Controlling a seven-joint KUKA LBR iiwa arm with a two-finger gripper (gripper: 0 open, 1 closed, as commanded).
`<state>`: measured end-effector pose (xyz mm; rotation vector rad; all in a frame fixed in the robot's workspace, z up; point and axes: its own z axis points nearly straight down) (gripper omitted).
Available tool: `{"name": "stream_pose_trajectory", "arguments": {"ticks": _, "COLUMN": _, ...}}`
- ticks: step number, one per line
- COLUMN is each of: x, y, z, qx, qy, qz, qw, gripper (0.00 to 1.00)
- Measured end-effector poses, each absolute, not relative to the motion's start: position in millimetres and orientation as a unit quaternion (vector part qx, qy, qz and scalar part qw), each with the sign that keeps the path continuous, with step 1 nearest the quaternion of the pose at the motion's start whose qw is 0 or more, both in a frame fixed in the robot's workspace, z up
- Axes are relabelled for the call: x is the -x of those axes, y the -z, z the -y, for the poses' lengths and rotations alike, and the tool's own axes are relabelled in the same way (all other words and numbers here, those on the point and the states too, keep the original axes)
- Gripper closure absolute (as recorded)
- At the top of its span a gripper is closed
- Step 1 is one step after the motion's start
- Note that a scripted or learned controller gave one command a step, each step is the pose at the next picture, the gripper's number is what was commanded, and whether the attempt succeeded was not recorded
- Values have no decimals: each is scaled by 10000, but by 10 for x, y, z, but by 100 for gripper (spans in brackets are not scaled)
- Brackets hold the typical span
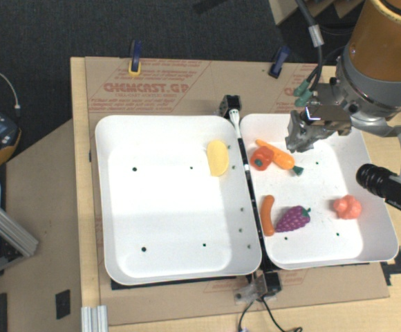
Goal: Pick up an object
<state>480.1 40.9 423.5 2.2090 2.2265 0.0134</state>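
A: Bench (pixel 83 185), cardboard-topped, bearing two shallow white bins side by side. What does the left bin (pixel 117 206) hold?

B: One item: a pale yellow oval piece (pixel 218 158), lying near the bin's far right corner, close to the wall shared with the right bin (pixel 377 244).

A: And the right bin?

B: Five items. An orange carrot (pixel 278 155) with a green tip lies at a slant near the far left of the bin. A small red-orange piece (pixel 260 161), rounded, sits just beside the carrot on its left, touching or nearly so. An orange sausage-shaped piece (pixel 267 214) lies lengthwise close to the shared wall, toward the near side. A purple bunch of grapes (pixel 292 218) rests just beside it on the right. A pink rounded piece (pixel 348 207) sits well apart from these, near the bin's right side.

A: Arm?

B: Grey arm (pixel 377 81) with an orange band (pixel 387 19), entering from the right, over the far part of the right bin.

A: Gripper (pixel 301 141)?

B: It hangs above the far side of the right bin, just above and to the right of the carrot. Nothing is seen between its fingers. How far they stand apart cannot be told from this angle; the dark tip reads as one mass.

A: Other fittings?

B: Blue clamps (pixel 135 54) at the far edge of the cardboard, a black clip (pixel 229 106) where the bins meet.
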Motion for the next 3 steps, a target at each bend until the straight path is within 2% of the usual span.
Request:
{"name": "stream_pose_trajectory", "arguments": {"ticks": 1, "x": -4794, "y": -4492, "z": -1182, "qx": -7040, "qy": -28, "qz": -7102, "qw": 10, "gripper": 100}}
{"name": "stream_pose_trajectory", "arguments": {"ticks": 2, "x": -4947, "y": -5410, "z": -779, "qx": -7085, "qy": -52, "qz": -7057, "qw": 43, "gripper": 100}}
{"name": "stream_pose_trajectory", "arguments": {"ticks": 3, "x": -4987, "y": -5302, "z": -1433, "qx": -7046, "qy": -10, "qz": -7096, "qw": 1, "gripper": 100}}
